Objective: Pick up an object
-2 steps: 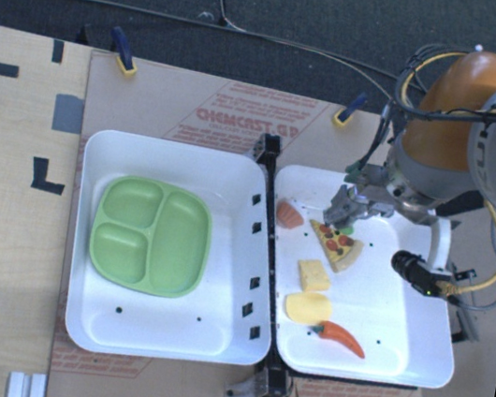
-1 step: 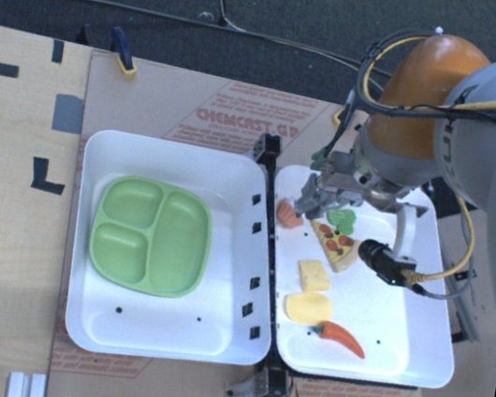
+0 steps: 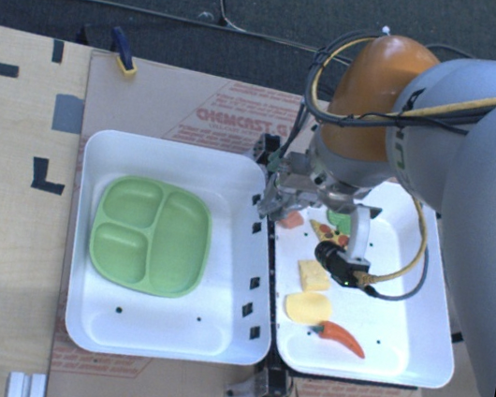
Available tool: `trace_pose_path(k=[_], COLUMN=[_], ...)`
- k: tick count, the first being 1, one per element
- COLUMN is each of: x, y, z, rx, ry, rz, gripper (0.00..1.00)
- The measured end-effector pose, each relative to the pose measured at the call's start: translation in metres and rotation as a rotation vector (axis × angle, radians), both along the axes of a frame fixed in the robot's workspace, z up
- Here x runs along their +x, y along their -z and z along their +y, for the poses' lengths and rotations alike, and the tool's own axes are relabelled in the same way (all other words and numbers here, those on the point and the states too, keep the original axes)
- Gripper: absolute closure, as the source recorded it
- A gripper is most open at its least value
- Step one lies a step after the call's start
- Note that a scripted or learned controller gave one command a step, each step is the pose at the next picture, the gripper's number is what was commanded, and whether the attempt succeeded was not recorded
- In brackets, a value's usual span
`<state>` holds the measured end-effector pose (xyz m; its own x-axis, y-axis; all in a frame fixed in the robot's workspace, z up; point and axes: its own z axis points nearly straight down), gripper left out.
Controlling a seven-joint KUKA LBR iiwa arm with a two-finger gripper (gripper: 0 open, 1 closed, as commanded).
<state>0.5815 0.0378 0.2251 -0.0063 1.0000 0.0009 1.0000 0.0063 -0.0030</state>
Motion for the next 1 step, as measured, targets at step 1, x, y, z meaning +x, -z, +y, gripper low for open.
trace_pose_path(k=[1], x=[-0.0057], y=[0.0076], z=[0.0586], rx=[-0.001], ry=[0.0], rz=[0.0], gripper=[1.0])
